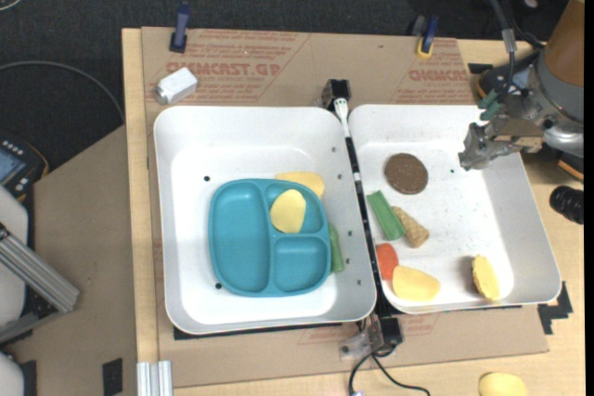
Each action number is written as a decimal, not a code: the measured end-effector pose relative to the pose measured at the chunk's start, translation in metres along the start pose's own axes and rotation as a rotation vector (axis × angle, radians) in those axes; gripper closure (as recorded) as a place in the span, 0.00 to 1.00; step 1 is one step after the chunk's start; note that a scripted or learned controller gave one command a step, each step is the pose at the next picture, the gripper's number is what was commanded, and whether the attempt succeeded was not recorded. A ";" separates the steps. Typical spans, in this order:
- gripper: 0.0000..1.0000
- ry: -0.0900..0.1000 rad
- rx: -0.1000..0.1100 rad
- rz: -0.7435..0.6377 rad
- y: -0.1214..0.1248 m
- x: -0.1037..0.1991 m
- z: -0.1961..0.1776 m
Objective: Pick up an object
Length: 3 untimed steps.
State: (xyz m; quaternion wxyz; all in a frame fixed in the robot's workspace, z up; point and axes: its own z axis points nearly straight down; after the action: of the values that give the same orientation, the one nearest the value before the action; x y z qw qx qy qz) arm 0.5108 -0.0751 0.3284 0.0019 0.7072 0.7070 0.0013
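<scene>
Gripper: over right bin's far edge; grip state unreadable.
Nearest object: brown disc, just left of gripper, slightly nearer the camera.

brown disc: I see a flat, round, dark brown piece lying in the upper middle of the right bin
green stick: a short green bar, lying slantwise near the right bin's left wall, just below the disc
tan block: a speckled tan piece, touching the green stick's right side
orange-red piece: small, lying near the front left of that bin
yellow wedge: smooth and yellow, just beside the orange-red piece at the front rim
yellow ridged piece: I find it lying apart, toward the front right corner
</scene>
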 end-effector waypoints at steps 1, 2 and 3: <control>1.00 0.001 0.010 0.001 0.033 -0.018 0.055; 1.00 0.004 0.013 -0.002 -0.035 0.022 0.071; 1.00 0.003 0.000 -0.008 -0.031 0.089 0.036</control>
State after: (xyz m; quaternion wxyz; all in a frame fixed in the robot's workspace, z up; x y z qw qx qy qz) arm 0.4803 0.0135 0.2921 0.0010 0.7042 0.7100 0.0022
